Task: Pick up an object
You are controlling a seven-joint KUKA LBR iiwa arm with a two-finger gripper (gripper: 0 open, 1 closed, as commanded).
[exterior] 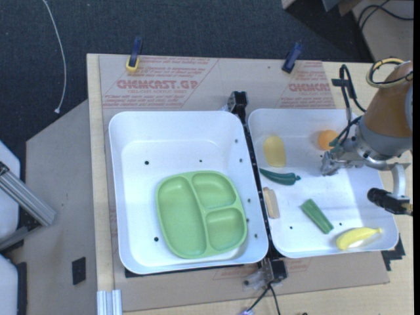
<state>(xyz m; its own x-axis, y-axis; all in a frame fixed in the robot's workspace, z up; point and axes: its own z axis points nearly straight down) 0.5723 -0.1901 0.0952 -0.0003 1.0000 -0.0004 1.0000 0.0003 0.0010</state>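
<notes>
The right bin (pixel 295 241) holds several toy foods. A pale yellow piece (pixel 274 151) lies at its upper left, with a dark green pepper (pixel 281 176) just below it. A light green block (pixel 317 216) sits near the middle, and a yellow banana (pixel 357 237) lies at the lower right. A tan stick (pixel 270 203) rests by the left wall. An orange ball (pixel 327 138) lies at the upper right, just left of the arm. My gripper (pixel 331 161) hangs low over the bin floor, below the orange ball and right of the pepper. Nothing shows between its fingers.
The left bin (pixel 131 143) holds a green divided plate (pixel 200 212). Black clamps (pixel 237 101) join the bins at the top and bottom of their shared wall. Blue clips (pixel 292 56) pin the board's far edge. The arm's body (pixel 387 120) covers the right bin's right side.
</notes>
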